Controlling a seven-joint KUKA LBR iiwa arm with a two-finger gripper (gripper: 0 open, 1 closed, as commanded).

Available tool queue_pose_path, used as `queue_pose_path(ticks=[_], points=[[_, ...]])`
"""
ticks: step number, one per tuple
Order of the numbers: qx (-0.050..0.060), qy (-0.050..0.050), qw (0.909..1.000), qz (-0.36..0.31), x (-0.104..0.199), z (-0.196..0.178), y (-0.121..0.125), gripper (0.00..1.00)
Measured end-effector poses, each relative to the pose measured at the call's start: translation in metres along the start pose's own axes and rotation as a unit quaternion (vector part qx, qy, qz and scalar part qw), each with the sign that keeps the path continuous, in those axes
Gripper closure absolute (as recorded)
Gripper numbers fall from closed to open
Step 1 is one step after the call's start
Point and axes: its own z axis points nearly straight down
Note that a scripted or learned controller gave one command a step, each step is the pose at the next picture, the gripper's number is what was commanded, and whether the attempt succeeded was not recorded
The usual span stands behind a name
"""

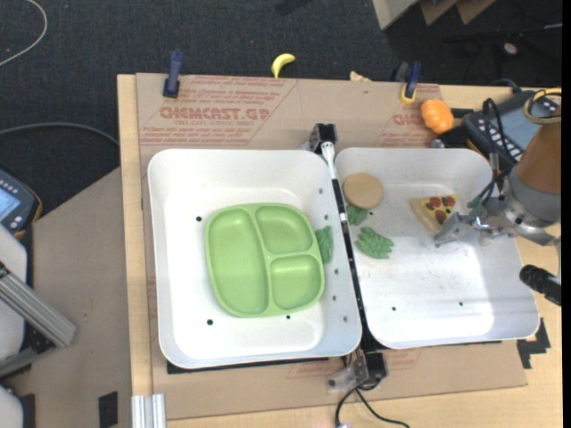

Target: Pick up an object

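hovering low in the right bin [500, 319], gripper [453, 231] fingers spread apart, just beside the pizza slice [434, 208], gripping nothing

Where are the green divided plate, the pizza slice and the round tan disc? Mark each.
green divided plate [265, 259], camera view, middle ridge.
pizza slice [434, 209], camera view, topped face.
round tan disc [363, 190], camera view, centre.

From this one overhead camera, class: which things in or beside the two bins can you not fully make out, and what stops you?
- Gripper: small and dark over the right bin; whether it is open or shut is unclear.
- Pizza slice: its near edge meets the gripper; contact cannot be judged.
- Green leafy piece: the green divided tray partly hides it.
- Arm: cut off by the right edge.
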Motion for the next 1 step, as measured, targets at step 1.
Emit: queue_pose_path(ticks=[1], points=[[0.002,-0.001,1.0000,0.002,-0.0023,-0.0063,-0.0696,0.00]])
